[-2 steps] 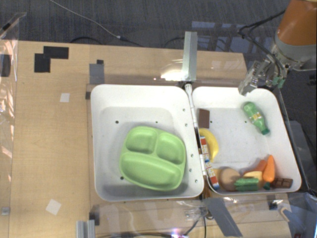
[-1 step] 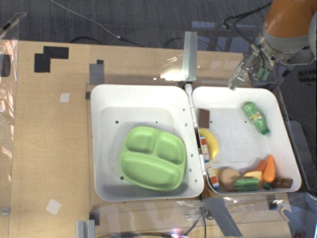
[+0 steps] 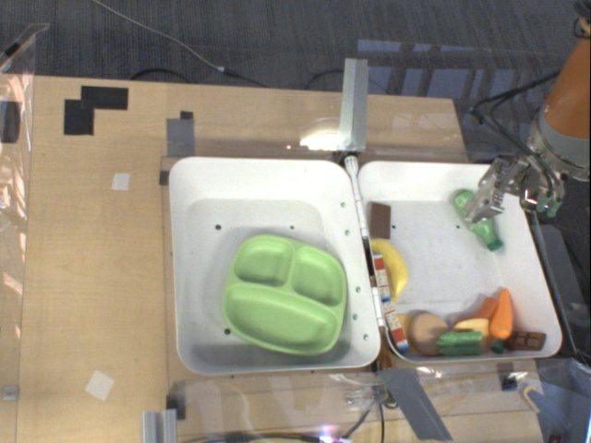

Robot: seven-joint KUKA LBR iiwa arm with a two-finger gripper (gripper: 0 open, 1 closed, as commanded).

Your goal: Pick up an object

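While the tool (image 3: 487,201) hangs over a small green plastic object (image 3: 476,214), finger state unclear, nothing is lifted yet.

Pale wooden bench under bright overhead light, dark carpet beyond.

The wooden bench top (image 3: 92,275) ran wide to the left, with black tape marks (image 3: 92,107) near its far corner and small pale squares (image 3: 121,182) scattered on it. Dark grey carpet (image 3: 231,17) lay behind, crossed by a thin white cable (image 3: 138,21). A metal bracket (image 3: 354,104) stood at the far edge, glare pooling beside it.
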